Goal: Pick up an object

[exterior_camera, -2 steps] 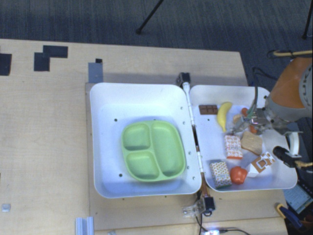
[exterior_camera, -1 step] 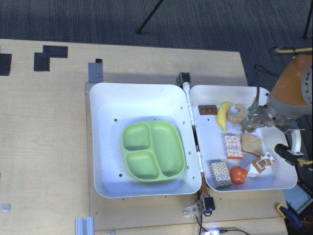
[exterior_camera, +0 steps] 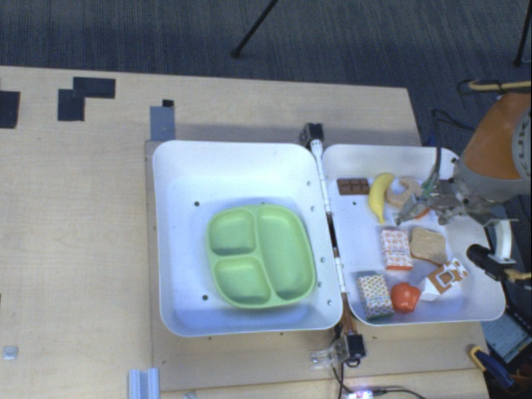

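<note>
Tool (exterior_camera: 418, 204) hovers just right of the banana (exterior_camera: 380, 195) in the right bin (exterior_camera: 482, 310).

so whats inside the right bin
The right bin holds a banana, chocolate bar, toast slice, tomato and snack packets; the gripper covers more near the banana.

One fixed camera — above, slanting down on both bins (exterior_camera: 249, 160).
</note>
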Available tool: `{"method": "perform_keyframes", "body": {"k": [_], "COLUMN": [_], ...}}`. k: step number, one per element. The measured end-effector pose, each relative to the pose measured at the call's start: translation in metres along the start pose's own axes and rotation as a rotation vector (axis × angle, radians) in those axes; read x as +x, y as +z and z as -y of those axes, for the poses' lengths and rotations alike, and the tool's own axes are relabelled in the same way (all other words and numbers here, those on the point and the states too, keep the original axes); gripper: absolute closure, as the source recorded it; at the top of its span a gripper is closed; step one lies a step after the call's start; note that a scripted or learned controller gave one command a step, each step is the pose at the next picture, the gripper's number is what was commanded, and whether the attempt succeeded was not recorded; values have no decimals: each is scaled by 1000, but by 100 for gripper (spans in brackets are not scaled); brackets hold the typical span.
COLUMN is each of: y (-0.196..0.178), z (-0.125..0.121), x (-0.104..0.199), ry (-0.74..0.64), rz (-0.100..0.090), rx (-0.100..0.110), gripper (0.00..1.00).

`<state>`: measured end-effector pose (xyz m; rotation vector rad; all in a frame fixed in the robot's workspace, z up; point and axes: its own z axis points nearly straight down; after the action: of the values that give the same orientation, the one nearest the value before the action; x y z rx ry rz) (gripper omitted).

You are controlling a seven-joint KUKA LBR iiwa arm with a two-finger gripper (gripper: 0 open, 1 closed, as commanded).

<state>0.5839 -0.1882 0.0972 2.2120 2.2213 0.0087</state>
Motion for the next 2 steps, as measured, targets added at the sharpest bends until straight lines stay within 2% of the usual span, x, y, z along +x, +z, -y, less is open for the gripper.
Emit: {"method": "perform_keyframes", "body": {"k": [1,2], "y": [-11,12], "z": [-1,-59], "x": [0,-17], "ry": [-2,-2], "rz": [1,0], "rx": [-4,5], "gripper": [100,100]}}
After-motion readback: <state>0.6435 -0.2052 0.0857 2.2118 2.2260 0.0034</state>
